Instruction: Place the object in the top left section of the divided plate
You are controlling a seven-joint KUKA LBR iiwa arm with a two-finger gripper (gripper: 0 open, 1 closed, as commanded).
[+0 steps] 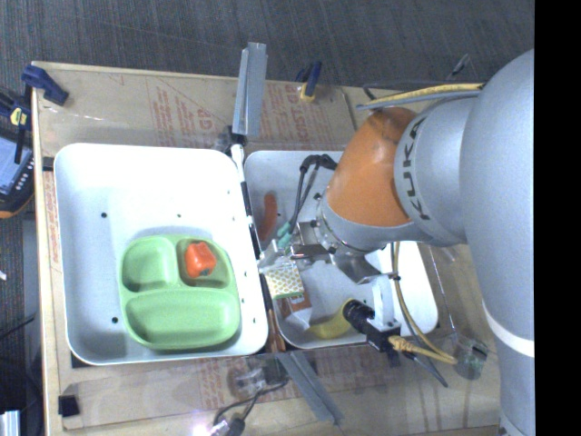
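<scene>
A green divided plate (182, 321) lies in the left bin (91, 198), toward its front right. An orange object (201, 260) rests in the plate's upper right section, and the upper left section (150, 263) is bare. My gripper (285, 254) is low over the left side of the right bin (263, 175), close to the wall between the two bins. A small green-and-white checkered object (284, 282) sits just below the gripper; I cannot see whether it is held.
In the right bin, a reddish-brown stick (270, 216) lies near the left wall and a yellow object (331, 327) sits at the front, partly under the arm. The arm's orange band (372, 175) covers much of that bin. Clamps and cables stand along the bench edges.
</scene>
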